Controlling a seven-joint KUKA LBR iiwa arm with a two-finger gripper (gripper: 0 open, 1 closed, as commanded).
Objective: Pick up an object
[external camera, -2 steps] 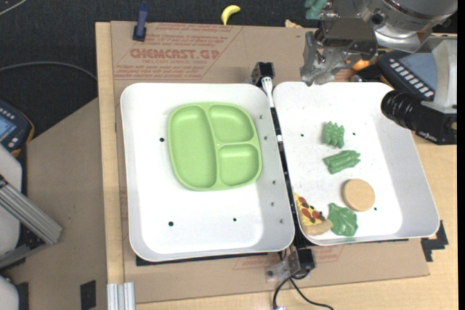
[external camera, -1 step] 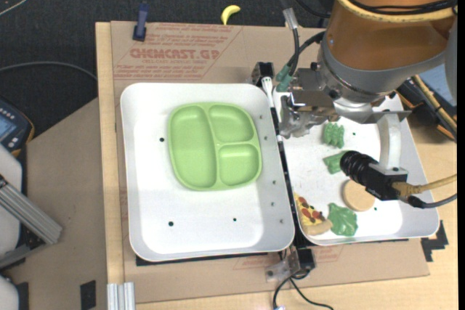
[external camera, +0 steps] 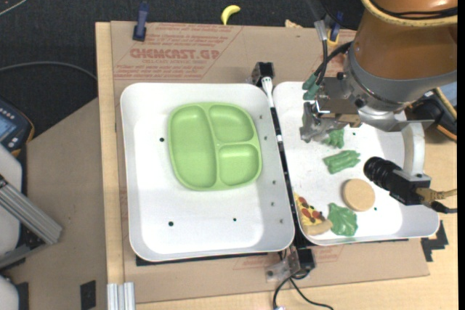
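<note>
- A flat brown cardboard sheet (external camera: 182,54), printed with red lettering, is laid over the bench and is surrounded by dark carpeted floor (external camera: 51,11).
- A blue clamp (external camera: 140,22) is fixed at the sheet's far left edge; a small yellow banana-shaped item (external camera: 230,13) is seen just beyond the far edge.
- Two shallow white plastic bins are set side by side on the sheet: the left bin (external camera: 145,192) and the right bin (external camera: 392,225), their inner rims touching.
- A light green three-compartment plastic tray (external camera: 214,146) is placed flat near the centre of the left bin.
- In the right bin, a green leafy toy piece (external camera: 340,160) is located near the middle, a round tan disc (external camera: 358,194) nearer the front, a second green toy piece (external camera: 343,220) at the front edge, and a small pizza-slice toy (external camera: 311,215) in the front left corner.
- A smaller green piece (external camera: 336,136) is positioned just beside the gripper tips.
- The grey two-finger gripper (external camera: 317,128) is lowered over the far part of the right bin, below the orange-banded wrist (external camera: 407,18).
- Whether the gripper is parted or closed cannot be told; nothing is seen gripped.
</note>
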